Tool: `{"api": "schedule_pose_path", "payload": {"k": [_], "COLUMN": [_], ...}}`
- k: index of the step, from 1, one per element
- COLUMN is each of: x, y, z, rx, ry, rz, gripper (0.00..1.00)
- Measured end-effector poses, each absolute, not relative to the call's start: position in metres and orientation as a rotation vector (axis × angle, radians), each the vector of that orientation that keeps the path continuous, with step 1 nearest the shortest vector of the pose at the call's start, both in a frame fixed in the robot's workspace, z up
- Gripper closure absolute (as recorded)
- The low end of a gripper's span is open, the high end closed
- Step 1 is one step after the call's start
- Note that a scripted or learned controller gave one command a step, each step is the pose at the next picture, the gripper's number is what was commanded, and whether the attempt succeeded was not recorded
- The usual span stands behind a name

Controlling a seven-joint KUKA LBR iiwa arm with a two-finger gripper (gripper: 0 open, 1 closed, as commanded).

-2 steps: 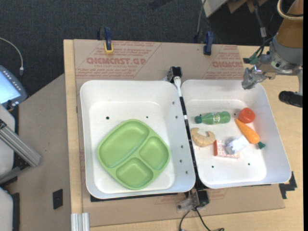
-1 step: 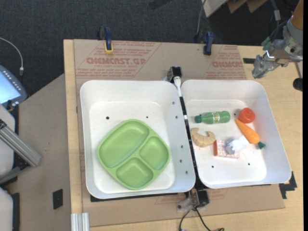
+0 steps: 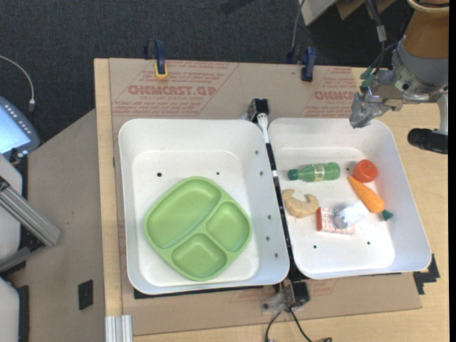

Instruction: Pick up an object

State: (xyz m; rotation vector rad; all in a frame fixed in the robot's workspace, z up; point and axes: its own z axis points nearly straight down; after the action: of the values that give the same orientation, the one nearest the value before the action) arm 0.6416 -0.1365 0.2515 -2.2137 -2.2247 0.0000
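Since the gripper (image 3: 361,112) hangs over the right bin's (image 3: 406,226) far rim with nothing in it (can't tell if it's apart or together), I'd drop onto the green bottle (image 3: 314,172): smooth hard plastic, lying flat, clear of the lumpy croissant (image 3: 300,203) and slick toy carrot (image 3: 368,194)

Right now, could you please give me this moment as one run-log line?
tool: above right bin's far edge | holding: nothing seen | right bin: green bottle, toy carrot | left bin: green divided plate
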Motion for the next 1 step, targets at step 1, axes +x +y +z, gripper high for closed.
{"api": "schedule_pose_path", "payload": {"k": [1], "x": [0.615], "y": [-0.0941], "z": [0.2575], "rx": [-2.214], "ry": [-2.224], "rz": [0.0], "gripper": [1.0]}}
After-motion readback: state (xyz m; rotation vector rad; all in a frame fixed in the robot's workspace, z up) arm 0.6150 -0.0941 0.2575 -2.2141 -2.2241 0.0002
